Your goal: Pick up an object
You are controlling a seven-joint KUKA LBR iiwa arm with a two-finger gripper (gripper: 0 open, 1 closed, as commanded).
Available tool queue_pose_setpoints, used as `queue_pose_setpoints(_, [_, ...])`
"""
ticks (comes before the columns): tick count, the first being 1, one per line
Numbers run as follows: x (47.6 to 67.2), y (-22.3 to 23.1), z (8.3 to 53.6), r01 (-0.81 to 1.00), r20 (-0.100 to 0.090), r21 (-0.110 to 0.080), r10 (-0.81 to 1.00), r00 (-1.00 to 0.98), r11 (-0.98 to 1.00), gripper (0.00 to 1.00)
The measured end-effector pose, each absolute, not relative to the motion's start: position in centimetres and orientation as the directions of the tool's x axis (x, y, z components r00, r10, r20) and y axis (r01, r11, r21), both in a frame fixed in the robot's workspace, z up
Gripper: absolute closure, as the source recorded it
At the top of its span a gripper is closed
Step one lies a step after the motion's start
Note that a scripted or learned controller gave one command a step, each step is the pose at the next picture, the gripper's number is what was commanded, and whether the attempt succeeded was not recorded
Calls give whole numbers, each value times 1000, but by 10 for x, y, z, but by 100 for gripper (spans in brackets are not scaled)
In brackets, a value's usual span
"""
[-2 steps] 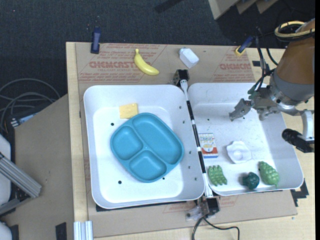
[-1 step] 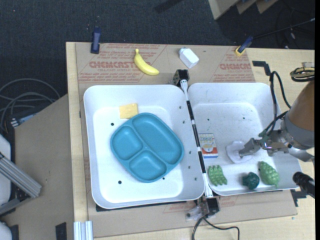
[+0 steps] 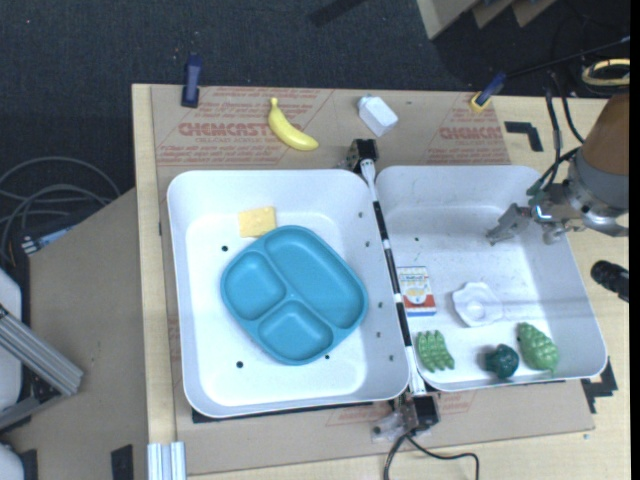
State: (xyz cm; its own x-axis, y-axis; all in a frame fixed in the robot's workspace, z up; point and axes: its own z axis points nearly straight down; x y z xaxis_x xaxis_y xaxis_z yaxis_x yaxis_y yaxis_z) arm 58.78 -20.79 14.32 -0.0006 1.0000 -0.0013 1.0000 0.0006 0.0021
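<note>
My gripper (image 3: 527, 222) hangs over the upper right part of the right bin (image 3: 450, 193), below the grey wrist and orange band, with nothing visibly in it. Well below it, on the bin floor, lie a small red and white carton (image 3: 414, 289), a white cup-like piece (image 3: 473, 303), a green ridged toy (image 3: 434, 350), a dark teal ball (image 3: 502, 361) and a green bumpy toy (image 3: 537, 346). The left bin (image 3: 200, 368) holds a blue divided plate (image 3: 292, 293) and a yellow sponge (image 3: 257, 221).
On the cardboard behind the bins lie a yellow banana (image 3: 290, 128), a white block (image 3: 378, 115) and a blue clip (image 3: 191, 80). A black clamp (image 3: 362, 154) sits where the two bins meet. Cables run along the right side.
</note>
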Motion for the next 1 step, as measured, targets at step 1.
queue_pose_setpoints(1, [508, -220, 84, 1000, 9, -3, 1000, -3, 3, 0])
